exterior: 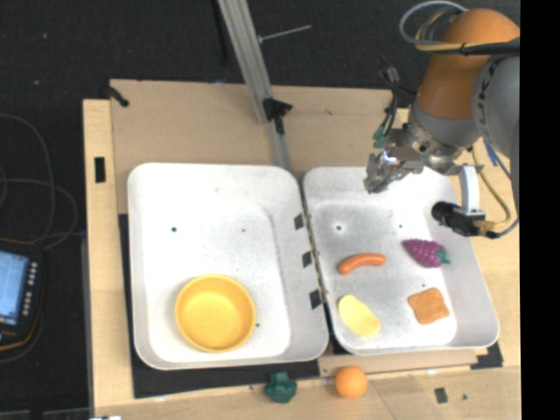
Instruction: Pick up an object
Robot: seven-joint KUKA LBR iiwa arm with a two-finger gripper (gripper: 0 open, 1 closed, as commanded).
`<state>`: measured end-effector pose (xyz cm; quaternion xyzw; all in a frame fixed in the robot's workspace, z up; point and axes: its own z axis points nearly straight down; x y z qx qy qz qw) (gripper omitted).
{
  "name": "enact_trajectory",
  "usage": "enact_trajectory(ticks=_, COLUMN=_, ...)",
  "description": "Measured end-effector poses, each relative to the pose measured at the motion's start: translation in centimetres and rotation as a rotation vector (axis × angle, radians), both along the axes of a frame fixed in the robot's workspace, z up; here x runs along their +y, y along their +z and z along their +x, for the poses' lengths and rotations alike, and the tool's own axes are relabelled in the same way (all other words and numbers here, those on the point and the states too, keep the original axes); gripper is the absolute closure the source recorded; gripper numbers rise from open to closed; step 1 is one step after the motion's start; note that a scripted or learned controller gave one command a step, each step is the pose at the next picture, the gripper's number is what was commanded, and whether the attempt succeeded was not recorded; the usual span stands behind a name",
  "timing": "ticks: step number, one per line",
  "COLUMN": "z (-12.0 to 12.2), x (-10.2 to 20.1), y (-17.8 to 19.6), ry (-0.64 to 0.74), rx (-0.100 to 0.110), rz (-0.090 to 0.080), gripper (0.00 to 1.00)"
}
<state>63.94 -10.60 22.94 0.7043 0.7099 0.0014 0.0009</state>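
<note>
The right bin (367,217) holds an orange sausage-shaped piece (361,262), a purple grape bunch (424,252), a pale yellow piece (358,315) and an orange-brown toast-like piece (428,305). My gripper (381,177) hangs over the bin's far edge, well above and behind these things, and I see nothing between its fingers. The sausage piece is the nearest to it, lower in the view.
A yellow bowl (215,312) sits in the left bin (175,199). An orange ball (350,381) and a small green object (280,388) lie on the bench in front of the bins. A slanted metal pole (249,55) stands behind them.
</note>
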Motion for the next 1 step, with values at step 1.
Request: enact_trajectory(ticks=1, z=0.41, x=4.32, y=-0.01, ry=-0.002, rx=0.002, rz=0.000, gripper=1.00)
